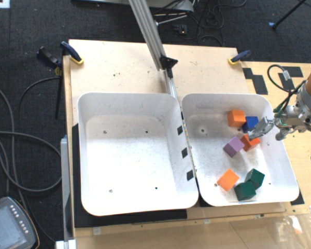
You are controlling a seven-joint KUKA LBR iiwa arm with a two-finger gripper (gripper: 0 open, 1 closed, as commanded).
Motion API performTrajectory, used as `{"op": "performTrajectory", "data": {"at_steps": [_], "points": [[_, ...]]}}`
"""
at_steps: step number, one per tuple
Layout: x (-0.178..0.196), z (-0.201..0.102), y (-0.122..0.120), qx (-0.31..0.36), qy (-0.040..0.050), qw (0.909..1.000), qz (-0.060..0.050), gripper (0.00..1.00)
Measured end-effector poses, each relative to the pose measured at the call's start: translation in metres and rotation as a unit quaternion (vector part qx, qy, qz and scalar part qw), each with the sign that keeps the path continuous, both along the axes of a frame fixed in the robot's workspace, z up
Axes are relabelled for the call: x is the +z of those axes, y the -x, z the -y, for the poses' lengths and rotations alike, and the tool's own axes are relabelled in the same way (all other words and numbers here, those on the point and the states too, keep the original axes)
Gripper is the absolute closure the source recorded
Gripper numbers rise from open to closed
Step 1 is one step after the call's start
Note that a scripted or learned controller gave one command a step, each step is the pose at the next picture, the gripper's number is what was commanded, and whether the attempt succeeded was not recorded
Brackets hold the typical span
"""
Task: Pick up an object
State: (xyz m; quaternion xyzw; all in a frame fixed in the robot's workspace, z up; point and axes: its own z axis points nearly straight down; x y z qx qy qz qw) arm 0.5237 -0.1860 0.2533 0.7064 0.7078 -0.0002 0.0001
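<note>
Gripper low in the right bin, among the blocks.

From the camera above, the arm reaches in from the right, its tip beside a red-orange block and a blue block; whether the jaws are open or grip anything cannot be told. An orange block and a purple block lie nearby. Another orange block and two dark green blocks sit toward the front. The left bin adjoins.

Arm cut off at right edge — pincer partly hides red block.
</note>
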Motion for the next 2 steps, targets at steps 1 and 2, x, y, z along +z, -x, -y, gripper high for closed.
{"op": "performTrajectory", "data": {"at_steps": [1, 2], "points": [[0.0, 0.0, 0.0, -0.001, -0.0001, 1.0, 0.0, 0.0], [-0.063, -0.002, 0.005, -0.001, -0.001, 1.0, -0.003, 0.0]]}}
